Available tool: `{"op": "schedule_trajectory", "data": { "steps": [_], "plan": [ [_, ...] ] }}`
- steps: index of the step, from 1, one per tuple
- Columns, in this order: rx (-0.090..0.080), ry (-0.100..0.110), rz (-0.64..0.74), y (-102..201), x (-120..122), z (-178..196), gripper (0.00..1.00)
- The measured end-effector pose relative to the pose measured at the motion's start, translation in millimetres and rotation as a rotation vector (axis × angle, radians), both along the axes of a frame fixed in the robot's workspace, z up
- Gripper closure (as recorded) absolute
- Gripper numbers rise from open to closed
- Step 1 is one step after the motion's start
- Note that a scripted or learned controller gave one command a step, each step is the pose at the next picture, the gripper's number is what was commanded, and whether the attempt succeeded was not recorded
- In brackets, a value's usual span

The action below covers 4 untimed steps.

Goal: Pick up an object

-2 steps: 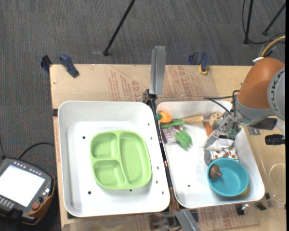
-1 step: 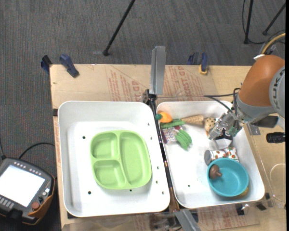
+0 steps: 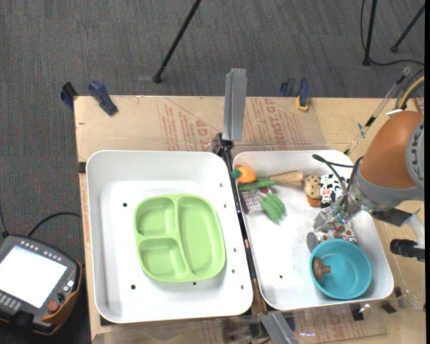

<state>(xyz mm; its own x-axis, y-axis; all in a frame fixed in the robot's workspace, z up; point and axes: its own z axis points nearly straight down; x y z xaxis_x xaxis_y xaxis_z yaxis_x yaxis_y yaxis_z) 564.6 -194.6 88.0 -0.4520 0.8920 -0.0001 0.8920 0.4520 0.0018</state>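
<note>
My gripper [image 3: 335, 219] hangs low over the right bin [image 3: 287, 264], near its right side, just above the blue bowl [image 3: 342, 269]. Its fingers sit among small cluttered items, and how they stand is hidden. A brown piece [image 3: 321, 267] lies inside the bowl. Near the back of the bin lie an orange toy [image 3: 244, 174], a green pea pod [image 3: 273, 206], a tan stick [image 3: 288, 178], a cookie-like piece [image 3: 312, 187] and a black-and-white patterned item [image 3: 329, 190]. A grey spoon-like piece [image 3: 312, 241] rests to the left of the bowl.
The left bin [image 3: 107, 185] holds a green divided plate [image 3: 179, 236]. A grey upright post [image 3: 234, 110] stands behind the seam between the bins. A tablet pendant [image 3: 29, 278] lies at the lower left on the floor. Clamps sit on the bench's back edge.
</note>
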Motion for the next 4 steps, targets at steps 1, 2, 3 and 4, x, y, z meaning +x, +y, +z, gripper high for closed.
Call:
{"op": "schedule_trajectory", "data": {
  "steps": [1,2,3,4],
  "plan": [
    [0.000,-0.001,0.002,1,0,0,0.00],
    [0.002,0.001,-0.180,-15,81,0,0.00],
    [-0.001,0.003,-0.172,-14,81,10,1.00],
    [0.002,-0.014,-0.163,76,84,116,1.00]
  ]
}}
